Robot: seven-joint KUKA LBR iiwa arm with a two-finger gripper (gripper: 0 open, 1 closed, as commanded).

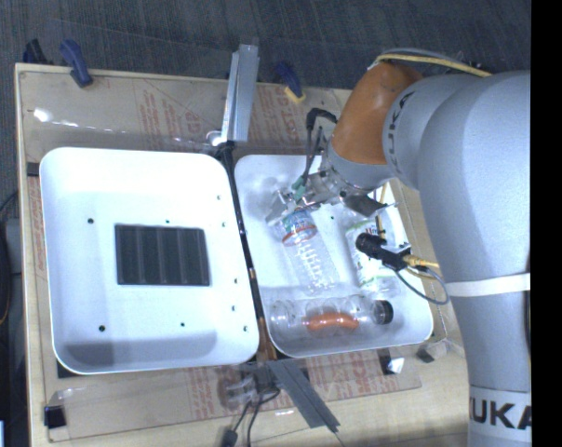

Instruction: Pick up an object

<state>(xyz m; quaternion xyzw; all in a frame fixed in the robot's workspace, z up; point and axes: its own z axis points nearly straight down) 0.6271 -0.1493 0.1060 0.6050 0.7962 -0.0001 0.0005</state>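
Note:
My gripper (295, 198) hangs low over the far part of the right bin (253, 180), below the arm's orange band (369, 110). It sits right at the top end of a clear plastic bottle (311, 254) that lies slanted down the middle of the bin. I cannot tell whether it touches the bottle. A second clear bottle (323, 319) lies along the bin's near wall, with something orange inside and a black cap (383, 313) at its right end. A pale, green-marked item (365, 270) lies by the right wall, partly hidden by the arm.
The left bin (76, 184) holds a dark ribbed rectangle (162, 254) at its centre. A metal bar (239, 91) stands at the back between the bins. Blue clamps (74, 61) grip the bench's far edge. A yellow cable (416, 264) and black fitting (369, 243) hang off the arm over the right bin.

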